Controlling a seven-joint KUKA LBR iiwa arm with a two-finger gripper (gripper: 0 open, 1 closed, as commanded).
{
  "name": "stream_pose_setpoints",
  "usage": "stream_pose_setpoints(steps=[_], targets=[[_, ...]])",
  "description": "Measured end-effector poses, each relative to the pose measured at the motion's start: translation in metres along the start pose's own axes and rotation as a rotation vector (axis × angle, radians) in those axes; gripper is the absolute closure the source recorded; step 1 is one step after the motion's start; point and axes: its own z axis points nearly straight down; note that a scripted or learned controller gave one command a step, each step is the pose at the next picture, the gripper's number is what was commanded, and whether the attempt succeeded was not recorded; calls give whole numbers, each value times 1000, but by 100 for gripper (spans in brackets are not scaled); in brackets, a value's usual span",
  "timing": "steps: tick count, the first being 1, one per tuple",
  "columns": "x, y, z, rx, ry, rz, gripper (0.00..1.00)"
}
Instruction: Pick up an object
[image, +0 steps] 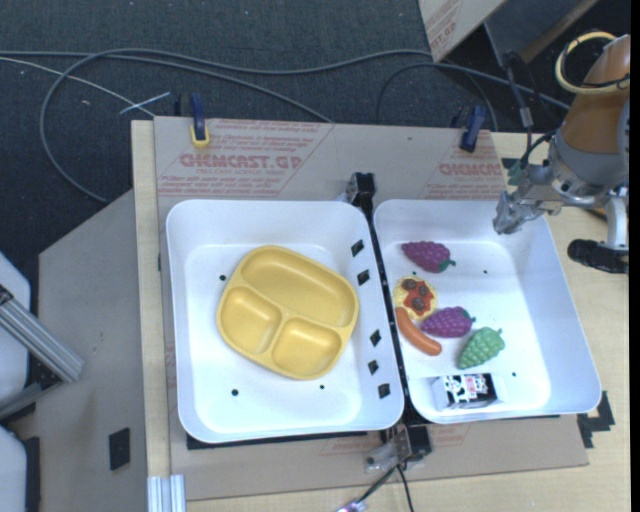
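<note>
— Two bins (190, 300) on bench; contents?
— Left: yellow tray (287, 311). Right: purple grapes (427, 255) at 12, pizza (415, 294), second purple grapes (446, 321), hotdog (417, 332) at 9, green grapes (481, 346), carton (466, 389) at 6.
— Fingers?
— Gripper (510, 214) over right bin's 1 o'clock rim, nothing in it; cannot tell whether fingers are apart or together.

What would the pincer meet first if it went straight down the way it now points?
Probably the bare white floor of the right bin near its back-right corner: the pincer hangs there. The nearest toy, a purple grape bunch, lies off to the side. Depth is uncertain.
</note>
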Motion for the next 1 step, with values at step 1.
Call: stream_pose_setpoints(steps=[1], targets=[[-9,1,-61,0,-1,0,100]])
